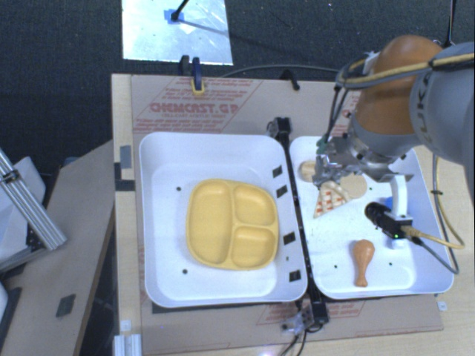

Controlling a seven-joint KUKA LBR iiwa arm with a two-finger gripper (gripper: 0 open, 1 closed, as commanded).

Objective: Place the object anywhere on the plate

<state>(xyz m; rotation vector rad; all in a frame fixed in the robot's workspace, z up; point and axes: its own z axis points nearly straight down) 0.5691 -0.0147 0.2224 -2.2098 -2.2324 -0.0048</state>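
At the near end of the right bin [415,273], a tan drumstick [362,260] lay by itself on the white floor, its thin end pointing my way. Across the divider, in the left bin [165,273], the yellow plate [223,206] sat about in the middle, three hollows facing up. Further back in the right bin, a slice [331,197] of toy pizza lay flat, its point towards the drumstick. The gripper [326,172] hung right over the slice's far edge, close enough that I could not tell if it touched. I could not tell either whether it stood wide or narrow. A pale round piece [305,170] lay just beside it on the divider side, and another [356,187] on the other side. The grey arm [445,102] reached in behind. Beyond the bins was cardboard [194,108] with red print, with a blue and yellow clamp [197,75] on its far edge.
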